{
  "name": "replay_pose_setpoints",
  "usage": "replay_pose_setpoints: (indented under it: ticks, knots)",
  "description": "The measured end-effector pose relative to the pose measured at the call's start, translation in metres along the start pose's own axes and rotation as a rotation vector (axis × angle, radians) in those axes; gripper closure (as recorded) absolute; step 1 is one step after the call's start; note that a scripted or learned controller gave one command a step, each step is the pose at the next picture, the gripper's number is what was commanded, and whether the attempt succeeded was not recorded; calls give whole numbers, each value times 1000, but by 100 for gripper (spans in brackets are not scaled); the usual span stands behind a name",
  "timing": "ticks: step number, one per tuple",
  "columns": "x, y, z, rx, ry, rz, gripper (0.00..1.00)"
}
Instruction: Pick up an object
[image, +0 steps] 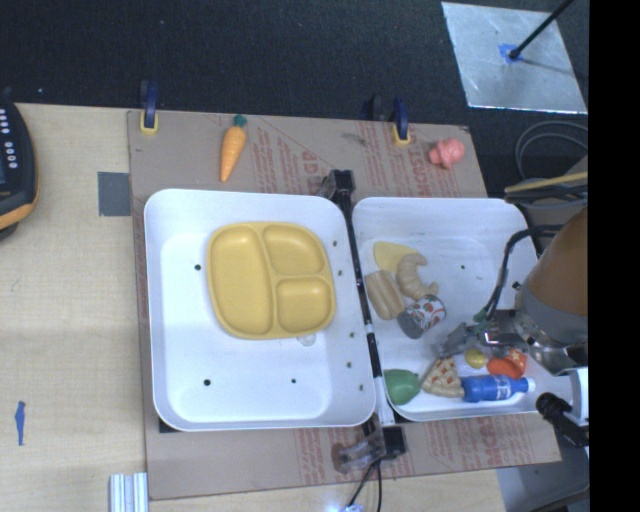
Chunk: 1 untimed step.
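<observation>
The smooth yellow plate, moulded into three rounded compartments, sits in the left bin with bare white floor around it. The right bin is crowded near its front edge: croissant, tin can, green lump, pizza slice, blue bottle. The gripper hangs there (whether spread or closed, I cannot tell).

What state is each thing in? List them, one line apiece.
yellow divided plate: flat in the left bin, compartments bare.
toy carrot: lying on the bench, outside the bins.
pink toy: on the bench behind the right bin.
blue bottle: on its side in the right bin.
pizza slice: lying flat.
small can: tipped over.
gripper: low over the right bin's toys.
</observation>
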<state>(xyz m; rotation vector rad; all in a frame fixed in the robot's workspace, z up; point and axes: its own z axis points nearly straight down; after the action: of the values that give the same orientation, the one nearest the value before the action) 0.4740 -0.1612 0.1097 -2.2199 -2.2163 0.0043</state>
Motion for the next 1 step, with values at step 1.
replay_pose_setpoints:
  ticks: [1]
  knots:
    - [72,27,19,-2,1,-13,0]
